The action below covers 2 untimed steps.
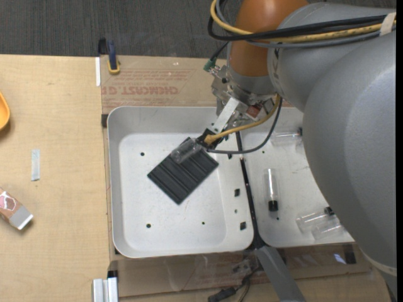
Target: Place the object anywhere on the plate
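A black ribbed plate (182,175) lies tilted in the middle of the left bin (126,187). On its upper corner rests a small grey translucent piece (184,151). My gripper (194,145) reaches down from the upper right and ends right at that piece, low over the plate's top corner. The wrist and its fittings hide the gripper's tip, so I cannot make out whether the piece is held or just lying on the plate.
The right bin (289,168) holds a clear tube with a black cap (271,190) and two clear plastic pieces (315,224) (286,137). My arm covers that bin's right side. On the bench at left lie a grey strip (35,165) and a small packet (16,210).
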Available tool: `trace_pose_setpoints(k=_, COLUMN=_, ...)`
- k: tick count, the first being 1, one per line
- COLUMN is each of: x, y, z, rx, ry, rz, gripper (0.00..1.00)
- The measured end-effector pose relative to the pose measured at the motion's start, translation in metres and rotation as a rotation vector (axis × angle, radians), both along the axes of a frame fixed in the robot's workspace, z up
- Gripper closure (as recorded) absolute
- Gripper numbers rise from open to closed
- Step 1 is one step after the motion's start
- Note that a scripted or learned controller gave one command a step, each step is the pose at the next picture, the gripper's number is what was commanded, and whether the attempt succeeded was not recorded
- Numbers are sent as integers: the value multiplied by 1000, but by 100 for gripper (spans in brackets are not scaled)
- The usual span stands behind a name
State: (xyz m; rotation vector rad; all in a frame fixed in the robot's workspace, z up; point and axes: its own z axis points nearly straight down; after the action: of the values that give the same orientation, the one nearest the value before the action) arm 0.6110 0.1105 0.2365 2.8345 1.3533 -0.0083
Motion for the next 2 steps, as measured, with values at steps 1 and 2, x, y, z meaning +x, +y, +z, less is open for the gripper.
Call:
trace_pose_setpoints(k=1, x=33, y=60, z=11, rx=0, ry=-1, rz=-67, gripper=100)
trace_pose_setpoints(k=2, x=32, y=117, z=3, rx=1, ry=-2, rz=-109, gripper=100)
